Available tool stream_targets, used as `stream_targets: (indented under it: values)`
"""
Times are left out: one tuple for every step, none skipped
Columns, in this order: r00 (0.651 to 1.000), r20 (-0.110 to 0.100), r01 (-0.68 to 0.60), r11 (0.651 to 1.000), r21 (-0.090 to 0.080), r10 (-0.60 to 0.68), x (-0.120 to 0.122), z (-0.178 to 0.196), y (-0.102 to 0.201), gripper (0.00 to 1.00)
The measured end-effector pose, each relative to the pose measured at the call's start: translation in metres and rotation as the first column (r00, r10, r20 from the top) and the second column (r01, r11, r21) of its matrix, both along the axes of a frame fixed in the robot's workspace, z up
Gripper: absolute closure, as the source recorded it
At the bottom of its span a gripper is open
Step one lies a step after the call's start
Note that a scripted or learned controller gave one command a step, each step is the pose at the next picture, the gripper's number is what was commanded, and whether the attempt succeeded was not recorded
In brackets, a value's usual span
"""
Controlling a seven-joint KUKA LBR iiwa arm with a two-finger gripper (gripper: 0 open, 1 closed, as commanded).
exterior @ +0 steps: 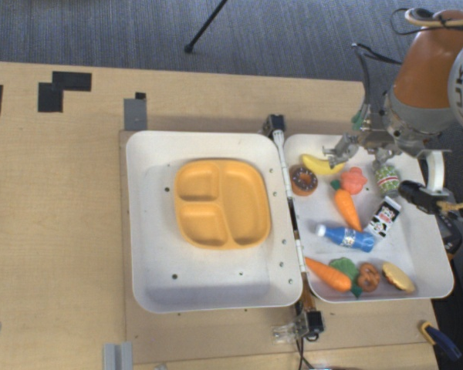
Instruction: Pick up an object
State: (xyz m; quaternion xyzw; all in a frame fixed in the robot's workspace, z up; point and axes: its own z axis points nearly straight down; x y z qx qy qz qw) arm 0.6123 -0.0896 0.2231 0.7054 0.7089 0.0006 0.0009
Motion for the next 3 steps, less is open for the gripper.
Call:
stream_targets:
  values:
    - [0.987,-0.003,-0.158,0.987,0.0,0.158,-0.026,-0.129,-0.046,0.0]
    - [0.987,0.003,-0.16,0.987,-0.001,0.16,-0.024,-0.117,-0.045,1.0]
    - [0.993,0.003,-0.114,0.993,0.0,0.114,0.019,-0.01,0.029,1.0]
